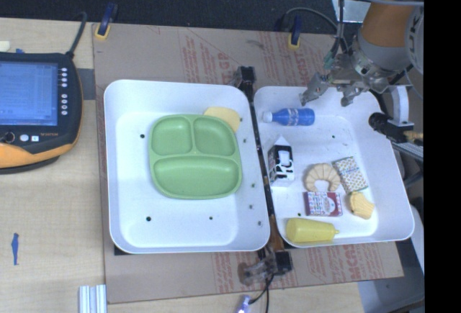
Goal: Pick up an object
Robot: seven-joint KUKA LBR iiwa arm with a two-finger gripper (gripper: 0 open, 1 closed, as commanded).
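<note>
My gripper [330, 94] hangs over the far end of the right bin [400, 182], its two fingers spread apart with nothing between them. Just below it lies a blue bottle [289, 116] on its side. Further forward in the same bin are a black-and-white carton [281, 162], a croissant [322, 175], a checkered packet [350, 173], a red packet [322, 203], a small yellow piece [361, 205] and a yellow mustard bottle [310, 230].
The left bin [130, 225] holds a green divided plate [194, 156] and a pale yellow object [223, 116] at its far edge. A tablet controller [32, 106] lies on the bench at the left. Clamps stand along the cardboard's far edge.
</note>
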